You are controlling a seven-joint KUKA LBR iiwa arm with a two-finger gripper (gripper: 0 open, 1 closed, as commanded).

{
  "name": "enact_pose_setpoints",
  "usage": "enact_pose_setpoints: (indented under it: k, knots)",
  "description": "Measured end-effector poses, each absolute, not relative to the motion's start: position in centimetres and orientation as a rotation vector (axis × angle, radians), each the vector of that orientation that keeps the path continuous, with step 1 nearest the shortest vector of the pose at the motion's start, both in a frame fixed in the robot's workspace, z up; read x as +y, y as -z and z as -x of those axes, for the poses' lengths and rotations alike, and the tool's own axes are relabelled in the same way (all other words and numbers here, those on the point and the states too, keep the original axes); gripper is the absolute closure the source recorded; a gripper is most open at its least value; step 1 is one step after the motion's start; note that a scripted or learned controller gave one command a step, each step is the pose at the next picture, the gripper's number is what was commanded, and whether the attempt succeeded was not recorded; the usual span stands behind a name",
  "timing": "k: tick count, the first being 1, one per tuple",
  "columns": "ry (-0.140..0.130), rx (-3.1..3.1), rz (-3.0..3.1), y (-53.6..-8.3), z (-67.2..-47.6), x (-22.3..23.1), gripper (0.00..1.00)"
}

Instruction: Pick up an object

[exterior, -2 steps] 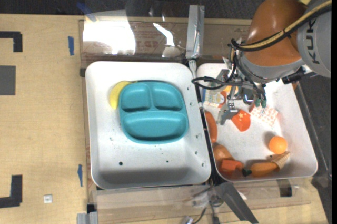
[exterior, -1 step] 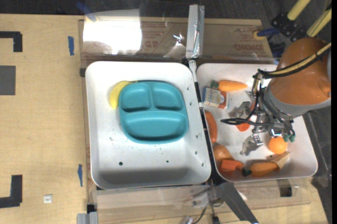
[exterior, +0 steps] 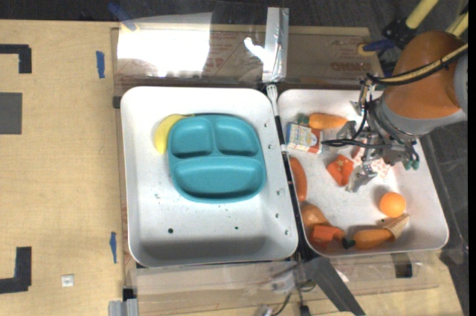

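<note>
Here, two white bins lie side by side below me, and my gripper point(exterior: 362, 175) hangs over the right one.

In the left bin point(exterior: 141, 218) a teal divided plate point(exterior: 216, 157) rests near the middle, with a yellow thing point(exterior: 162, 131) peeking out from under its upper left edge. The right bin point(exterior: 428, 214) holds the clutter: a small printed carton point(exterior: 300, 137) near its upper left corner, an orange carrot-like piece point(exterior: 327, 120) just above that, a long reddish-orange piece point(exterior: 299, 178) along the left wall, and more orange and brown food toys point(exterior: 349, 236) crowded along the near wall. An orange ball point(exterior: 392, 204) sits apart toward the right. My fingers reach down just beside a red-orange chunk point(exterior: 340, 170); whether they are spread or closed I cannot tell, and nothing is visibly between them.
</note>
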State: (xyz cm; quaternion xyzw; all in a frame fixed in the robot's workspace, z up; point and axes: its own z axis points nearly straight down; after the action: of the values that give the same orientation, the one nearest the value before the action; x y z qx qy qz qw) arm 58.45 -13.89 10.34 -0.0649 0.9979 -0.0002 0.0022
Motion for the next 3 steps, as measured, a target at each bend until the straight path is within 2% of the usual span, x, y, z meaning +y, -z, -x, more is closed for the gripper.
enact_pose_setpoints:
  k: [1,2,3]
  knots:
    - [0.003,3.125,0.146,-9.0,-56.4,-10.5,0.0]
    - [0.002,3.12,0.272,-8.8,-63.9,-12.7,0.0]
    - [0.005,3.103,0.268,-10.4,-64.3,-12.6,1.0]
